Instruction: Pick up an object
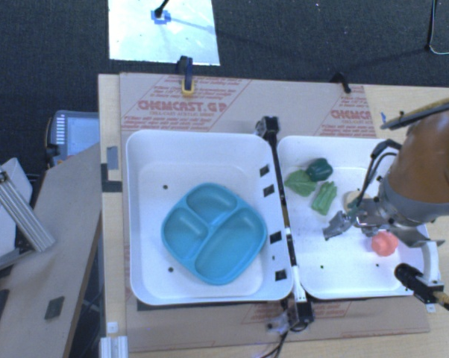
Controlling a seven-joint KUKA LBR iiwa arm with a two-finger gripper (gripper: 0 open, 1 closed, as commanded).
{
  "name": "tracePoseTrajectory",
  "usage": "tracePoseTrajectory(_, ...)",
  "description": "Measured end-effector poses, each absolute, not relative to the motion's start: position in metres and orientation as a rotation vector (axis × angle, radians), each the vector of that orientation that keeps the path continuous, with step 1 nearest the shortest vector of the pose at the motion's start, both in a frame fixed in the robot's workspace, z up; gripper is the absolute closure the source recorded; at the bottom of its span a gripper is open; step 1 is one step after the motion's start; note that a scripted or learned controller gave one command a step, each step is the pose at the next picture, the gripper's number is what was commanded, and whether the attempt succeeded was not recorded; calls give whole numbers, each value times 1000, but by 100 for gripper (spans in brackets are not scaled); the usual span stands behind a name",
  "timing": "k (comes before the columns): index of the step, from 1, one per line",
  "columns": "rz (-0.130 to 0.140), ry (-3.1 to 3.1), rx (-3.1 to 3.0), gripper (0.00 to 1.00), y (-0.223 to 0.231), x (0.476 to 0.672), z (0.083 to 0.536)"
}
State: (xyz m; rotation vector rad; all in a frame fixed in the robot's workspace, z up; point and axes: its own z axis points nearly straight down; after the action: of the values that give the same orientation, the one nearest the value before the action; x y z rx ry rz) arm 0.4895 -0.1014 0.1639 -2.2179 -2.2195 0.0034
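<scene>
Claw [338,227] is seen low in the right bin [336,278], finger state cannot be told, nothing seen held, set just left of a pink ball [385,245] and below green toys [314,181], likely for reach; blue tray [213,233] is left in other bin.

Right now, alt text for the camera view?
The grey arm's end effector hangs low over the right bin, near a pink object and three green pieces, with nothing seen in its grip. The left bin holds a blue divided plate.
</scene>
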Motion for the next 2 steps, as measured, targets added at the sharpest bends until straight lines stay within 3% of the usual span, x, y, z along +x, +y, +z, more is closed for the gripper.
tracePoseTrajectory(1, 3, -2219, -2218, 0, -103, 490, 101)
tracePoseTrajectory(2, -2, -2223, -2221, 100, -103, 492, 115)
